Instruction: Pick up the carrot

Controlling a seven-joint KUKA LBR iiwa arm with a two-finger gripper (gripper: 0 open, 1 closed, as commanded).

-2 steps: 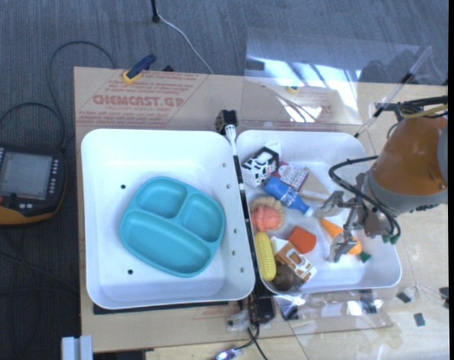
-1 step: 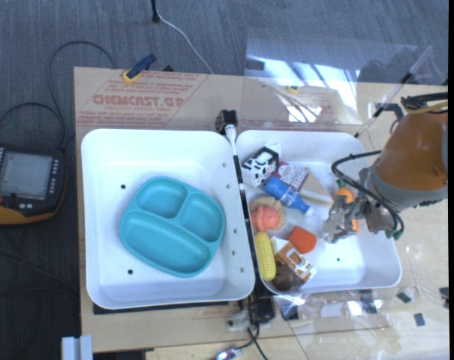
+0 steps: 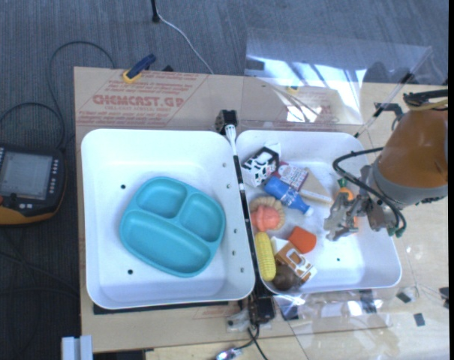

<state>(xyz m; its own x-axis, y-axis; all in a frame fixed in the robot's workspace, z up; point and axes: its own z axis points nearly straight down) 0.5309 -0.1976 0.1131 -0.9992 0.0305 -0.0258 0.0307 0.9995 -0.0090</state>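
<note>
Pincer [image 3: 345, 220] hovers in right bin [image 3: 377, 265], can't tell if open or closed. Carrot [image 3: 302, 239], orange, sits near, at its 8 o'clock, long axis unclear.

A robotics lab: teach pendant [image 3: 20, 182], cabled bench [image 3: 148, 96], grey carpet [image 3: 61, 13].

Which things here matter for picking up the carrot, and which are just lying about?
For the job: carrot, gripper, right bin.

Lying about: corn, blue bottle, cow toy, pink fruit, teal plate, left bin, pendant.
</note>
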